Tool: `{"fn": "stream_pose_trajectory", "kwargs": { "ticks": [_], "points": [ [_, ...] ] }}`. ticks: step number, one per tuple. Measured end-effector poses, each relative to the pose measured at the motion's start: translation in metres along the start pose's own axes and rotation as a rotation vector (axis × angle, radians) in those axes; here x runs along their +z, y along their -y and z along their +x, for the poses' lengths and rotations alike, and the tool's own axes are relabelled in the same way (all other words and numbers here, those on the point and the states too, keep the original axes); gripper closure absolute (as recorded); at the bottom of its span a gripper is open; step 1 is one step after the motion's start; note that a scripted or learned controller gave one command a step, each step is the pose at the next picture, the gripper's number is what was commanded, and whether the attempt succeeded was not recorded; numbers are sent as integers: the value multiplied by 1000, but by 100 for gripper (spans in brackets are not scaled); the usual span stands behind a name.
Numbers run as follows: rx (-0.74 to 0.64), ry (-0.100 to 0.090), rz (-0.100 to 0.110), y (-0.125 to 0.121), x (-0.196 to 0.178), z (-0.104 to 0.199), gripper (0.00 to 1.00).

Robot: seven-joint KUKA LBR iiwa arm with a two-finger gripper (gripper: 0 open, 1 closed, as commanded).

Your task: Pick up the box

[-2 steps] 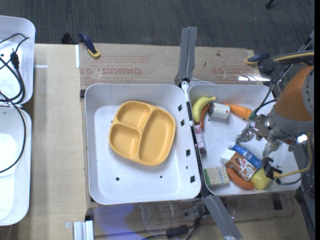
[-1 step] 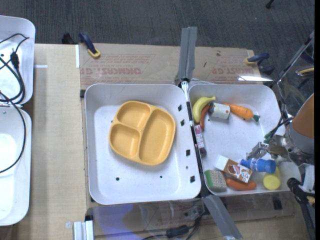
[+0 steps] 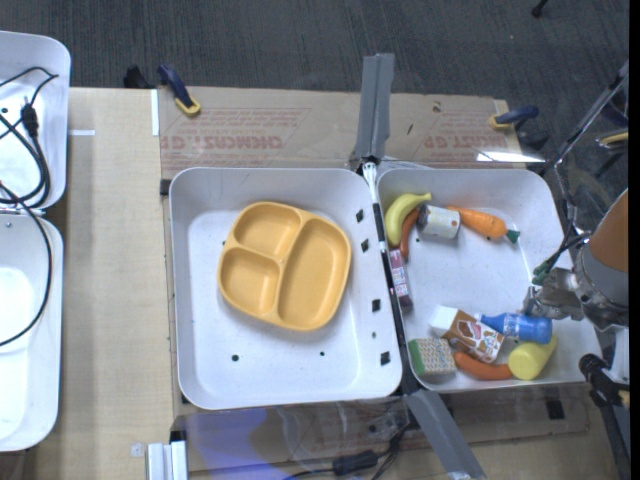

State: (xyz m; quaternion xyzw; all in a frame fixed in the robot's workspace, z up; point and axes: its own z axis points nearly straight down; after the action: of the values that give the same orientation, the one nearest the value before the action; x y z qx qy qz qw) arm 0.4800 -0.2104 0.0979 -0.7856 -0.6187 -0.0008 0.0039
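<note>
Box [image 3: 473, 336] lies near the right bin's [image 3: 540, 190] front edge, its long side slanting toward the front right corner. Gripper [image 3: 548, 298] hangs just right of it, grip state unclear, beside a blue bottle [image 3: 517, 325].

You get bright, even overhead light here, so the two white bins [image 3: 190, 298] look nearly blown out and shadows under the yellow plate [image 3: 285, 265] and the toys stay short and soft. Notice the bluish glare on the clear plastic at the bottom edge [image 3: 250, 438], while the dark carpet at the top shows little detail. Focus is fair at centre, but the arm [image 3: 610, 268] at the right edge looks smeared and soft.
</note>
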Motion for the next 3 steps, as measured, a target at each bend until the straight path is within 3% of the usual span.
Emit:
{"fn": "stream_pose_trajectory", "kwargs": {
  "ticks": [1,2,3],
  "points": [
    [265,8,-2,3,-136,5,100],
    [265,8,-2,3,-136,5,0],
    [271,6,1,6,-19,10,0]
  ]
}}
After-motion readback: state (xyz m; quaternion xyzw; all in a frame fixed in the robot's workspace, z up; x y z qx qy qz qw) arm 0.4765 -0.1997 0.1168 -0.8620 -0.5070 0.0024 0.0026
